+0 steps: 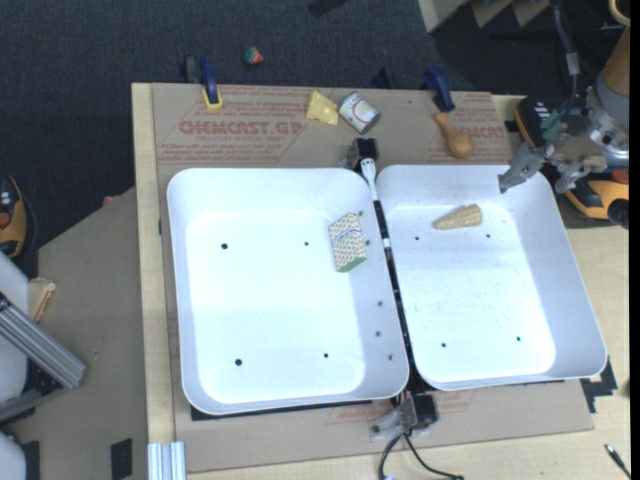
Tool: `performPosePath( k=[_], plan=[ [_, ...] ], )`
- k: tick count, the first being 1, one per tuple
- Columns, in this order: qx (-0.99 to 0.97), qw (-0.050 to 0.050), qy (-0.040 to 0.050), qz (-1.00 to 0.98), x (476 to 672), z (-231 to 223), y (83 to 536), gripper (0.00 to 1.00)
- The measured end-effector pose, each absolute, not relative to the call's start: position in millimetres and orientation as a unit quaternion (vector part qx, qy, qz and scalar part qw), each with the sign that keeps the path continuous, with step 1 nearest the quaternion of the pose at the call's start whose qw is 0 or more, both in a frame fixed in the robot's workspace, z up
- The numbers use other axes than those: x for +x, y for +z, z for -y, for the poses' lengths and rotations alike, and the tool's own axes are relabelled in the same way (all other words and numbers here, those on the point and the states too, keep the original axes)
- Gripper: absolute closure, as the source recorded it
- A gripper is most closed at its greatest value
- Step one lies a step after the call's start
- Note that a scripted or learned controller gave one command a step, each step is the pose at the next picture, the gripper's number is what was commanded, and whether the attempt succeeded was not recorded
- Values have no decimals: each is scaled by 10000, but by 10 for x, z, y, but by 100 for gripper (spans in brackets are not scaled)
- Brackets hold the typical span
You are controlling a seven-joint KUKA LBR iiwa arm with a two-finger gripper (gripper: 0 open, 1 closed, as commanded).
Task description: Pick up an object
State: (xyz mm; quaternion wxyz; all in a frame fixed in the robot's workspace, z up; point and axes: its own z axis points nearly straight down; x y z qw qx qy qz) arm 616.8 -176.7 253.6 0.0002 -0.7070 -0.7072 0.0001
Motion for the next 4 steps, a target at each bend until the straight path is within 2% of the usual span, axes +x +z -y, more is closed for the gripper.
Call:
performPosePath(
  k=[1,2,3,4],
  plan=[
    [-7052,35,6,7090,6009,890,774,0],
    [-7076,-24,-5,7066,6388,1296,854,0],
    [-7053,-87,-67,7088,6712,1016,2439,0],
    [-7064,-31,-11,7078,6676,1032,2432,100]
  ],
)
